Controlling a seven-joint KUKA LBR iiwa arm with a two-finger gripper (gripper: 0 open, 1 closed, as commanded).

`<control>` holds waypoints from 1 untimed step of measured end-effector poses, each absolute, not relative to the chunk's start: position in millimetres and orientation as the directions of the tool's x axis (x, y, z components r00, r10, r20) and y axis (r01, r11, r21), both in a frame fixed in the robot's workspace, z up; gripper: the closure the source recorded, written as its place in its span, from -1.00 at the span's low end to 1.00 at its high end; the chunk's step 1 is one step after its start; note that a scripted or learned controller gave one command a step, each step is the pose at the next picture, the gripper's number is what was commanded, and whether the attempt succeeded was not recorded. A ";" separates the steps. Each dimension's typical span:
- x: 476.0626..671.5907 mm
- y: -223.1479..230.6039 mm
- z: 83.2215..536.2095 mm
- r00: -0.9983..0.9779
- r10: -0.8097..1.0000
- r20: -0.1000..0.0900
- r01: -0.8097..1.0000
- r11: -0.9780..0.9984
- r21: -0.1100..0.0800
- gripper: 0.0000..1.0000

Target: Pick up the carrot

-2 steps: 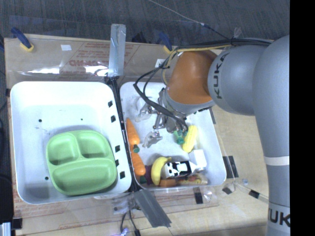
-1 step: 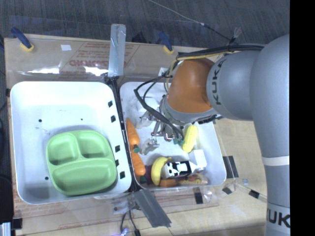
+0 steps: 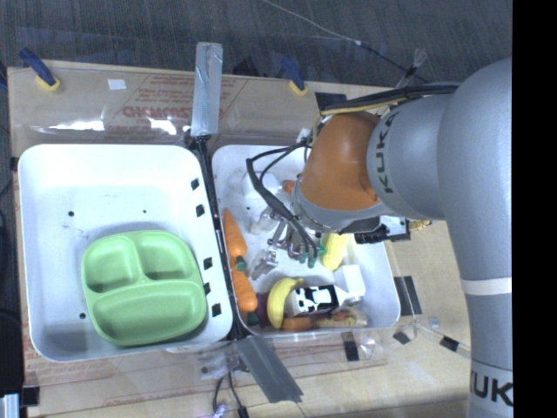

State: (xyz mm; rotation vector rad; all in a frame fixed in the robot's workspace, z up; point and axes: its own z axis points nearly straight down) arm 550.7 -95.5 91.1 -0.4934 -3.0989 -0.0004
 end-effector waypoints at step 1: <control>643.4 -79.7 198.5 -0.961 0.277 -0.013 0.277 0.961 0.003 -1.00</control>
